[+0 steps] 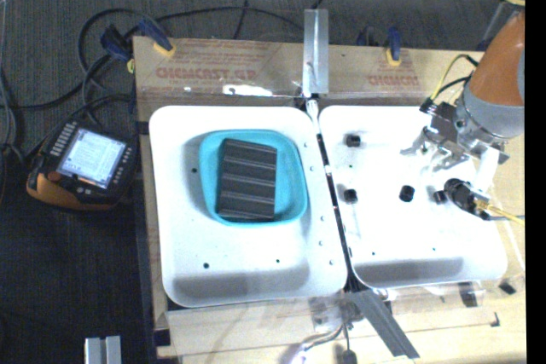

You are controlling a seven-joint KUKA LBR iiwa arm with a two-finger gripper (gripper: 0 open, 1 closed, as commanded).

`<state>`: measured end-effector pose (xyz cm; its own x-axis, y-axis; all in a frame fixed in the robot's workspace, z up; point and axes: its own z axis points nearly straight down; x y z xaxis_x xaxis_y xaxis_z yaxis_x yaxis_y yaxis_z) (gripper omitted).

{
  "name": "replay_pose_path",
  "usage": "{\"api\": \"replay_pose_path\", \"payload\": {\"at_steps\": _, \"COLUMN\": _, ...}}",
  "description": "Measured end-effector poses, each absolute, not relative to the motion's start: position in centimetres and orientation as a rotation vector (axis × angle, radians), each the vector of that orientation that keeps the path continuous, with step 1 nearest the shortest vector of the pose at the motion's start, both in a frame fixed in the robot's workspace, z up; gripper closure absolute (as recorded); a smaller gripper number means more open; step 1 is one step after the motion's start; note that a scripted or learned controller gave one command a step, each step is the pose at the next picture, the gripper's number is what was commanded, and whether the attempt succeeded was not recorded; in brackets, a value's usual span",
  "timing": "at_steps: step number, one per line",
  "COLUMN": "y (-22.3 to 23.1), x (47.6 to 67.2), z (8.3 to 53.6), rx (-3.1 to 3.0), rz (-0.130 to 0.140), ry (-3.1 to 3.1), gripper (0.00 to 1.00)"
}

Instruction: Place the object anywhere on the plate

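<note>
A teal plate [293, 183] rests in the left bin [175, 226]. A dark grey ribbed block [247, 178] lies flat on the plate, near its middle. My gripper [432, 153] hangs over the right side of the right bin [426, 256], well away from the plate, and I see nothing between its fingers. The arm comes in from the right edge with its orange band at the top right.
Three small black pieces sit on the right bin's floor: one [352, 139] near the back left, one [349, 194] by the dividing wall, one [407, 193] just left of the gripper. A handheld controller [85, 162] lies on the floor at the left.
</note>
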<state>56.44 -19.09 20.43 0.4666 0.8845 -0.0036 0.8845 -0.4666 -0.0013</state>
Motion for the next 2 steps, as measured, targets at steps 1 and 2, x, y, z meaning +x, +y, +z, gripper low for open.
{"api": "replay_pose_path", "payload": {"at_steps": 1, "y": -19.1, "x": 56.4, "z": 20.4, "rx": 2.689, "rz": -0.006, "ry": 1.622, "gripper": 0.0}}
{"api": "replay_pose_path", "payload": {"at_steps": 2, "y": -18.9, "x": 52.1, "z": 19.6, "rx": 2.713, "rz": -0.006, "ry": 1.586, "gripper": 0.0}}
